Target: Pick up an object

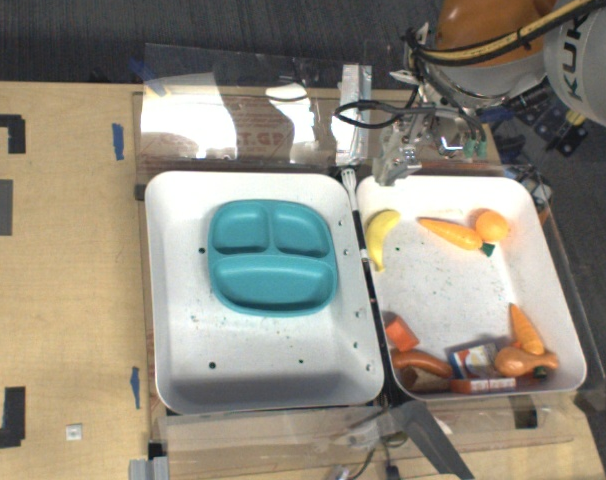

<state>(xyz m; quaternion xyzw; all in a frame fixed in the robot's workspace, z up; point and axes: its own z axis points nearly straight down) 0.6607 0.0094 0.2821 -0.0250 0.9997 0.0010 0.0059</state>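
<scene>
Now the hand [396,164] hovers at the upper edge of the right bin [558,268]; whether it is apart I cannot tell. I think it should descend straight over the banana [381,236], clear of the wall.

Tray [273,256] in left bin [183,358]; banana [381,236] in right bin [553,268].

Glossy teal plastic tray [273,256] in a speckled, smooth white bin [183,318].

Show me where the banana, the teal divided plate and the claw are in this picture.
banana [381,236]: camera view, middle of its yellow body.
teal divided plate [273,290]: camera view, its large lower compartment.
claw [395,164]: camera view, at its fingertips, above the right bin's far edge.
</scene>
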